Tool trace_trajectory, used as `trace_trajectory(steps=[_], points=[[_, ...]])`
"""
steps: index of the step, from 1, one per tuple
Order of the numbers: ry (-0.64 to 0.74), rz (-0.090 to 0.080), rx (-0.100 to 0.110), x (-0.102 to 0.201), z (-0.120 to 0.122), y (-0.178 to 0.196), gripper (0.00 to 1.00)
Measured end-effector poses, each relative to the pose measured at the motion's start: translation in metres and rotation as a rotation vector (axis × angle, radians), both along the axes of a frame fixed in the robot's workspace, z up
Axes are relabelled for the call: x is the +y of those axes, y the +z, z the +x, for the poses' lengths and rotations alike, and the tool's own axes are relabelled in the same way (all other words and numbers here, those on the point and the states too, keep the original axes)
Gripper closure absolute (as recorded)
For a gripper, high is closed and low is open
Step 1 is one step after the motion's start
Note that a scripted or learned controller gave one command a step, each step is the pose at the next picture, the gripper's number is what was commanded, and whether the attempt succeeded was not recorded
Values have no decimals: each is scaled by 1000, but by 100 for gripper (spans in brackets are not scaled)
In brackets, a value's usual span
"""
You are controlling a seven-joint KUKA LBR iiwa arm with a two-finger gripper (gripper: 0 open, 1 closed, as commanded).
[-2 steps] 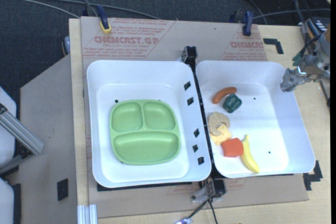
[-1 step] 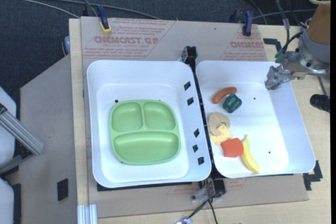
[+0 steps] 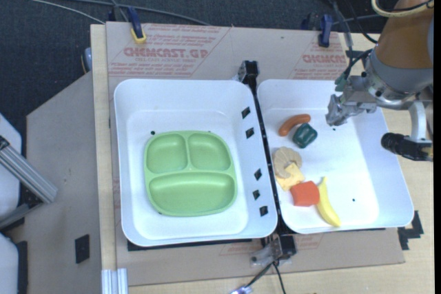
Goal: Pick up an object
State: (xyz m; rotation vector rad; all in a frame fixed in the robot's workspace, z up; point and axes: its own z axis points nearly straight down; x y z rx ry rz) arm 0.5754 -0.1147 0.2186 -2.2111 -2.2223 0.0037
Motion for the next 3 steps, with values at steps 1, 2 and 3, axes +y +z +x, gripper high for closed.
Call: trace_trajectory(steps=[1, 2, 3], points=[[1, 0, -3, 54, 0, 10, 100], [3, 0, -3, 114, -3, 17, 100], [2, -1, 2, 167, -7, 0, 100]])
